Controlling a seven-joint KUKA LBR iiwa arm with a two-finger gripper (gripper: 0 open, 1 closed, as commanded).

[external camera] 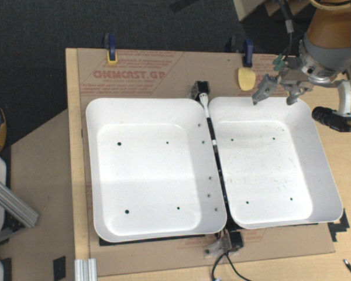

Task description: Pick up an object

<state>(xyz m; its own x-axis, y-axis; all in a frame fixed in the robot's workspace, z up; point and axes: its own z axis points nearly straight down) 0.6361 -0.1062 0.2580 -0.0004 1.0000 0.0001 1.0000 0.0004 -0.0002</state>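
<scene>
Up at about one o'clock on the bench, a small pale-yellow rounded block [246, 78] lies outside both bins, on the brown board just beyond the far rim of the right-hand shallow white plastic bin [316, 157]. Its long axis runs roughly twelve to six, with the narrower end toward six; it is too small to tell more of its shape.

Red print on the brown cardboard-coloured board [134, 74] reads, mirrored or worn in part, something like "CHEMCAST GP", with smaller red lines around it that cannot be read.

At about two o'clock the two-finger metal gripper [275, 93] hangs at the end of the grey arm with the orange band [333, 22]. Its fingers [262, 92] are spread wide apart, tips pointing down over the far rim of the right bin, with nothing between them. The yellow block sits just beside the left fingertip, toward nine o'clock from it, apart from it.

The left-hand shallow white plastic bin [96, 157] lies alongside, the two rims meeting along a dark strip [213, 151]. Two blue clamps [110, 43] grip the board's far edge.
</scene>
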